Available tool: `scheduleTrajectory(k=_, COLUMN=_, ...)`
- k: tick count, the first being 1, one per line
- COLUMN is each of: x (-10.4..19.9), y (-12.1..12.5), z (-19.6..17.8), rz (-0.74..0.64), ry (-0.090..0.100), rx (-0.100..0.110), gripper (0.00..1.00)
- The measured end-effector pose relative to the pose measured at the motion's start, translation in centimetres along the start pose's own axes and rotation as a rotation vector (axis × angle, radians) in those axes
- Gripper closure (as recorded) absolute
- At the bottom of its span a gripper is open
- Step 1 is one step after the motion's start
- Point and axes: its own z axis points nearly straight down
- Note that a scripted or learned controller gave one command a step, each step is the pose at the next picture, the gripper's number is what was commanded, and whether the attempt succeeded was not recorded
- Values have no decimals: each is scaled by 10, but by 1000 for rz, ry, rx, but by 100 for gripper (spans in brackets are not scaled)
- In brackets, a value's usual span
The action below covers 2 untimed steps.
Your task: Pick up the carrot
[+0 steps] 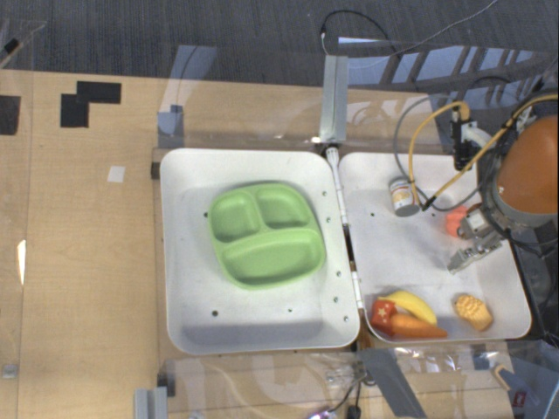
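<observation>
Single arm (pixel 524 168) came in from the right side, orange band up and right of the pincer, grey wrist just above it. Yellow and black cables looped up and left of the pincer, off the wrist. Pincer (pixel 468 258) hung low, tilted, pointing down-left. Metal fingers (pixel 461 261) looked close together, nothing seen between them; exact gap was too small to read.
</observation>
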Motion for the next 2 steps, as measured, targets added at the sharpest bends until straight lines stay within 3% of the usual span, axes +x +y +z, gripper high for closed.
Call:
scheduleTrajectory(k=1, x=-15, y=30, z=9, rz=328, ry=9, rx=3, gripper=100)
scheduleTrajectory(k=2, x=-9, y=34, z=-9, rz=-227, ry=-2, rx=-10, gripper=100)
